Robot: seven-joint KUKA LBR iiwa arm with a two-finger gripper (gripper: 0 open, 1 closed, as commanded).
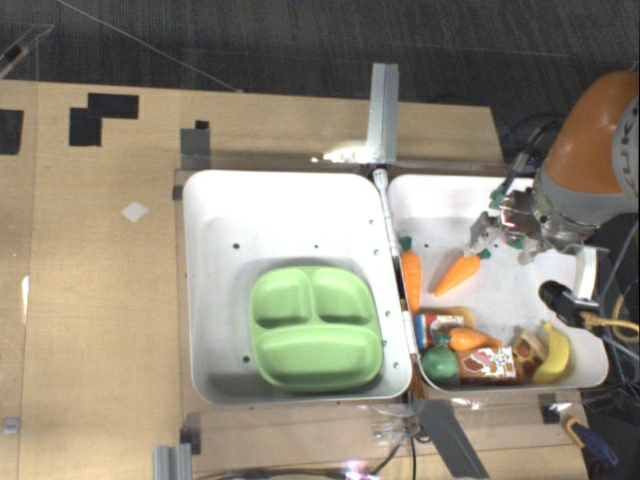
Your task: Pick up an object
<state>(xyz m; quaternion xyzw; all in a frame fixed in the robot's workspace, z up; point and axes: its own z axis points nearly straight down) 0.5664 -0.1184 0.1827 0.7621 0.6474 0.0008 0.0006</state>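
Observation:
My gripper hangs over the right bin, near its upper right part, with its fingers spread and nothing between them. Just left of and below it an orange toy carrot lies tilted on the bin floor, its green top pointing toward the fingers. A second carrot lies along the bin's left wall. Along the front of the bin sit a green round toy, an orange piece, a brown carton and a yellow banana.
The left bin holds a green divided plate in its front half. A metal post stands behind the wall between the bins. The arm's orange band and black cables crowd the right bin's right side.

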